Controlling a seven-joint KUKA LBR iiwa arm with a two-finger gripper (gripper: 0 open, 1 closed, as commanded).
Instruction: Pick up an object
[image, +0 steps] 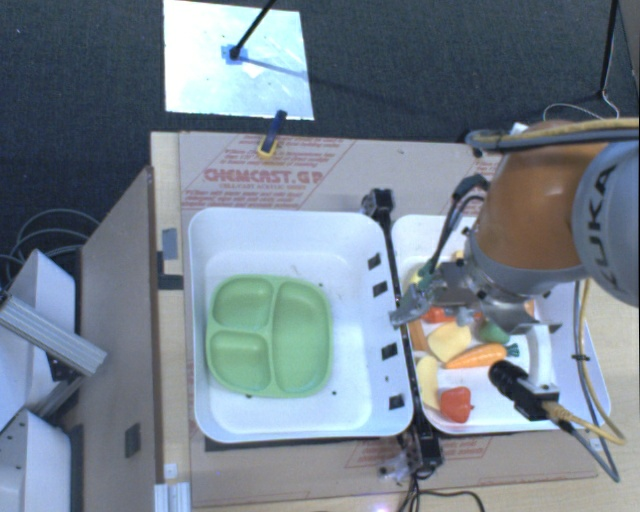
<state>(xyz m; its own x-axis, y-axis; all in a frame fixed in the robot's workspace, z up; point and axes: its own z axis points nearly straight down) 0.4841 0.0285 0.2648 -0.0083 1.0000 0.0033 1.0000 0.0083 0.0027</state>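
The right bin (408, 240) holds several toy foods. An orange carrot (476, 355) lies beside a yellow piece (447, 342), with a red piece (456, 403) and a pale yellow piece (428, 378) nearer the front. A small red bit (436, 315) and a green bit (497, 331) peek out under the wrist. My gripper (413, 305) hangs low over the left side of this bin, close to the dividing wall and just above the small red bit. The arm hides the back of the bin.
The left bin (300, 225) carries a green divided plate (269, 335). A dark rail with black clips (388, 290) runs between the two bins. Cardboard (270, 170) lies behind the bins.
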